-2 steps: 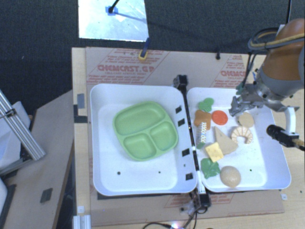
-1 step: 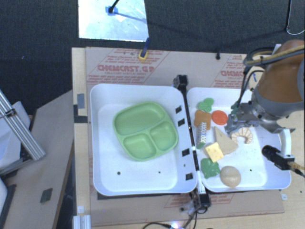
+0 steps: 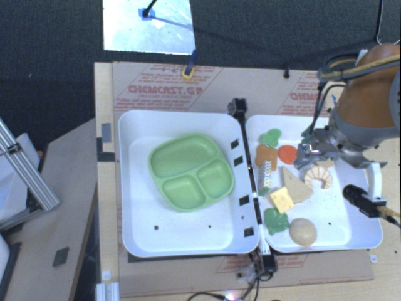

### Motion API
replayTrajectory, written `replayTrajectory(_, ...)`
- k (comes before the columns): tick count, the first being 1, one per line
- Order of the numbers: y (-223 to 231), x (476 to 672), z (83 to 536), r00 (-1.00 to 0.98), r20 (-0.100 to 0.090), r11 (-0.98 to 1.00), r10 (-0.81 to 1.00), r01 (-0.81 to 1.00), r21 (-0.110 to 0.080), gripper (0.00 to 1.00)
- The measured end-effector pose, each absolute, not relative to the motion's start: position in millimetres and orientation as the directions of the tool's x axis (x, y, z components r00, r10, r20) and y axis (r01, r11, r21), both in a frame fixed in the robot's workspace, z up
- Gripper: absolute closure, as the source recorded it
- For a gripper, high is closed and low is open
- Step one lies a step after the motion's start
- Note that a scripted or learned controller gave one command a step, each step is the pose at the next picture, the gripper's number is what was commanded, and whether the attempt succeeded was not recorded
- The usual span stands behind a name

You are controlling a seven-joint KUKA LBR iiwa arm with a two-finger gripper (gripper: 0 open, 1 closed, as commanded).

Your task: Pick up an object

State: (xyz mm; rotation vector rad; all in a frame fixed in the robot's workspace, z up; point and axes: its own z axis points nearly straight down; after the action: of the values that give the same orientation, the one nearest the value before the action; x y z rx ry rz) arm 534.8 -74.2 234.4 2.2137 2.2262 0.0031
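Crowding the gripper (image 3: 311, 157): croissant (image 3: 319, 176), red disc (image 3: 287, 154), cheese wedge (image 3: 282, 199), finger state unclear, green tray (image 3: 190, 171) apart.

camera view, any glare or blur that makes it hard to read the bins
Camera view: the reflective sheet beyond the bench glares pale blue-white; both white bins are evenly lit, with soft shadows; the green tray and the food toys look slightly soft; the gripper is blurred, its fingers unreadable.
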Motion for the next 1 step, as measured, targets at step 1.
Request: replayTrajectory(1, -78.9, 533.0, 233.9, -0.002, 0.000, 0.002, 1.000, 1.000, 0.002, 1.00)
